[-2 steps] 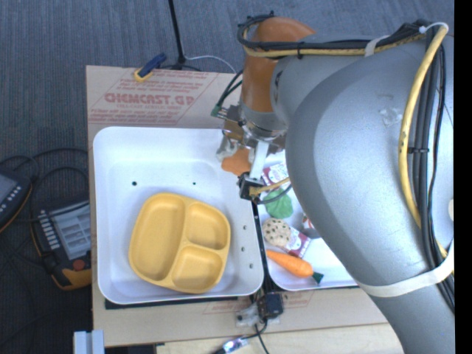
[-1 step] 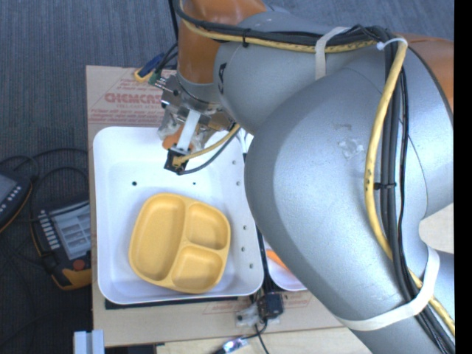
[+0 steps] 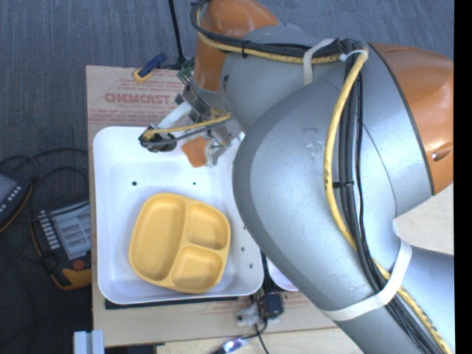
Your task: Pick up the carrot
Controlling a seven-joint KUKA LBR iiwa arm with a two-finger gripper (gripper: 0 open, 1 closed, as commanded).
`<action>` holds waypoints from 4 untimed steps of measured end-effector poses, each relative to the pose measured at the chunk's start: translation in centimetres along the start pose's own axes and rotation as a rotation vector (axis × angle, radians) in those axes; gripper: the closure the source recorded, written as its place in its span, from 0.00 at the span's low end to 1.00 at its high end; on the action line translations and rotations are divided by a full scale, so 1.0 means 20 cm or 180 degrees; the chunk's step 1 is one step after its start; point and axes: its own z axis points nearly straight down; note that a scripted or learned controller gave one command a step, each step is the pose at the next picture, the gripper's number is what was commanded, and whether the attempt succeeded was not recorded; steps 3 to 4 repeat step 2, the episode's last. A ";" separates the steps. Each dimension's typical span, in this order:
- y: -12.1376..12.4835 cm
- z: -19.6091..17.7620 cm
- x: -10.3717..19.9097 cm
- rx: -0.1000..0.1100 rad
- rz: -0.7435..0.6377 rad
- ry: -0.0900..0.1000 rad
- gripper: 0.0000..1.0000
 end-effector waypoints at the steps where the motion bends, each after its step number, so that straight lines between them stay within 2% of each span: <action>1: 0.00 0.00 0.00 -0.0001 -0.0002 0.0005 0.00; 2: -0.18 0.30 -0.52 -0.0090 -0.1250 0.0097 0.00; 4: -0.18 0.30 -0.52 -0.0090 -0.1250 0.0097 0.00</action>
